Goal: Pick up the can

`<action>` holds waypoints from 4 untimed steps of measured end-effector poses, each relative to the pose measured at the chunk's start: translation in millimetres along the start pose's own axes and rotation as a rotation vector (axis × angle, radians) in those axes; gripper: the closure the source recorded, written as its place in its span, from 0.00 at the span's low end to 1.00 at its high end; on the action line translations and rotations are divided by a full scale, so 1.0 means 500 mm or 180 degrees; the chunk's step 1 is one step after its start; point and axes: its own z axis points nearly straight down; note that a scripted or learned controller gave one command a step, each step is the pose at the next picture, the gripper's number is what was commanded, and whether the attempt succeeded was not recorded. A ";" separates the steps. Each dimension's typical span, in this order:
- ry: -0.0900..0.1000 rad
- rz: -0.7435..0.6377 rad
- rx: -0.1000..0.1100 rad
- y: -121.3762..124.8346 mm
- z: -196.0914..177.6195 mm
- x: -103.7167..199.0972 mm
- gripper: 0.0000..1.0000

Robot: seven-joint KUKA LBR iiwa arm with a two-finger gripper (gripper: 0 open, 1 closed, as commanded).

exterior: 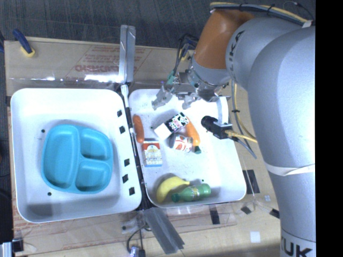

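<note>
Left bin [21,143] holds a blue divided tray [77,157]; right bin [236,175] holds the can [183,143] at center, carrot, box, sausage around it, banana [170,186] and green bottle [193,193] at 6 o'clock; my jaws [170,96] hover at 12 o'clock, open, gripping nothing.
</note>
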 end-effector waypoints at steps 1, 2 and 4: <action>-0.0014 -0.0385 -0.0085 -0.052 0.155 -0.073 0.00; -0.0011 -0.0167 -0.0042 -0.149 0.191 -0.058 0.00; -0.0011 -0.0172 -0.0043 -0.254 0.174 -0.099 1.00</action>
